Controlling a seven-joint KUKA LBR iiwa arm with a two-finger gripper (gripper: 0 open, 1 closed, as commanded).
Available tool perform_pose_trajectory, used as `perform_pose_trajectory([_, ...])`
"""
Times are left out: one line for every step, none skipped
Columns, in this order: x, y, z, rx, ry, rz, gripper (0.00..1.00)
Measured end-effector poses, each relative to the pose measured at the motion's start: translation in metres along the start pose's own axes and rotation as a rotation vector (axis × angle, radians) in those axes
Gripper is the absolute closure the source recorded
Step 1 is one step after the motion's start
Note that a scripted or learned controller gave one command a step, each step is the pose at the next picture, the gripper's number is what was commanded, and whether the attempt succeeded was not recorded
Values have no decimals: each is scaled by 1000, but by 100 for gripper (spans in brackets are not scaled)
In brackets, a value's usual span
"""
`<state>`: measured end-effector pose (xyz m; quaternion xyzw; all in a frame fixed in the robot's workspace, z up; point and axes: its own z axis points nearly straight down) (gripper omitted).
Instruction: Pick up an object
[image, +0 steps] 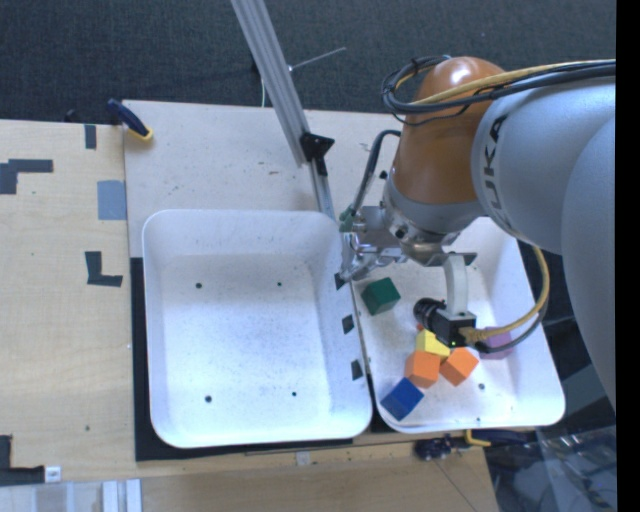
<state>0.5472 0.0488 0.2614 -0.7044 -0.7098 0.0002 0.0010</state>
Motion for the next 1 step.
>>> perform_pose_trajectory([44, 3, 6, 1, -1, 2, 100])
